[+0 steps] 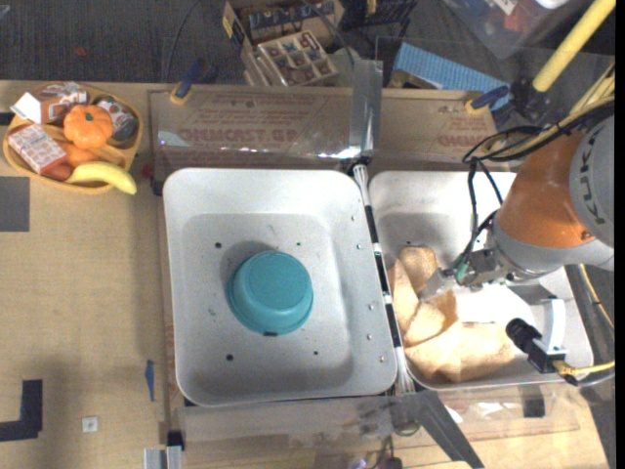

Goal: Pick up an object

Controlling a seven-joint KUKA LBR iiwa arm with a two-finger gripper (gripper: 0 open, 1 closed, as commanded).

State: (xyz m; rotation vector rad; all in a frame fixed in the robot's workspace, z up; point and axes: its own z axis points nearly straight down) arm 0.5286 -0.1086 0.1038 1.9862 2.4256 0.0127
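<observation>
Lumps of tan, soft-looking stuff (435, 319) fill the near-left part of the right bin (422, 190), piled against its left wall and touching one another. My fingers (448, 276) hang low over that bin, just beside the upper lump, pointing left towards it. From this slant I cannot tell how far open they are, and nothing shows plainly between them. My grey wrist and orange band cover the bin's right half, so whatever lies under them is hidden.

In the left bin (178, 195) one teal bowl (271, 292) sits upside down near the middle, well apart from me, with the two bin walls between us. At the worktop's far-left corner, a shallow basket (20, 156) holds a small pumpkin (88, 126), a banana (104, 174) and little boxes.
</observation>
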